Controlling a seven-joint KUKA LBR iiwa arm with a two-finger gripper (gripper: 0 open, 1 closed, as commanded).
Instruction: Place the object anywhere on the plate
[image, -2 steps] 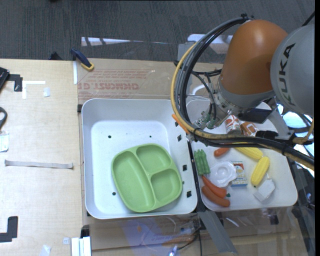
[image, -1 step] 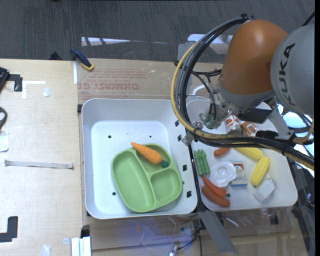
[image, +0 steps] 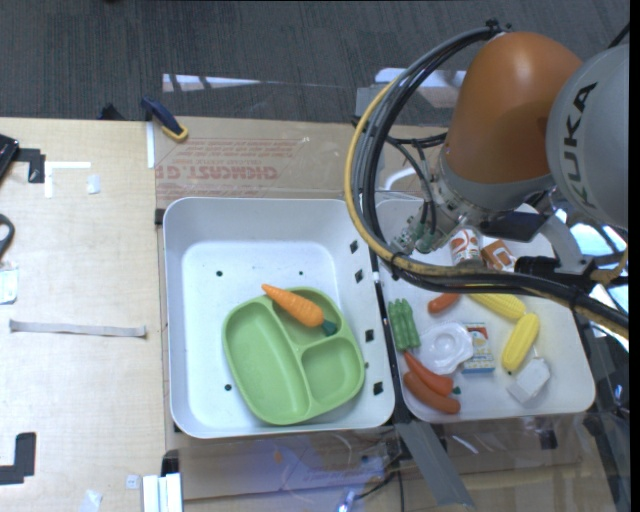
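Big grey arm (image: 520, 110) with its orange band, hogging the top right and hanging over the back of the right bin (image: 575, 395), thick black and yellow cables (image: 370, 200) looping off it down past the gap between the bins. Gripper buried under the wrist, so honestly can't tell whether open or closed, or whether anything is in it. Left bin (image: 190, 300) next, sitting on the bench beside the right one, walls touching or near enough. Green plate (image: 270, 370) inside it, toward the front right, split into three compartments. Carrot (image: 293, 305) already lying on the plate, tilted across the back rim and the small rear compartment, leafy end pointing to the front right. Over in the right bin, a jumble: two pieces of corn (image: 520, 340) near the middle right, a red pepper (image: 432, 388) along the front left, green beans (image: 403, 325) by the left wall, a clear round cup (image: 445, 348) in the middle, a small box (image: 478, 352) just beside it, a white wrapped lump (image: 528, 382) at the front right. Strip of cardboard (image: 250, 165) behind the left bin, and a blue-and-yellow clip (image: 163, 117) at its corner.
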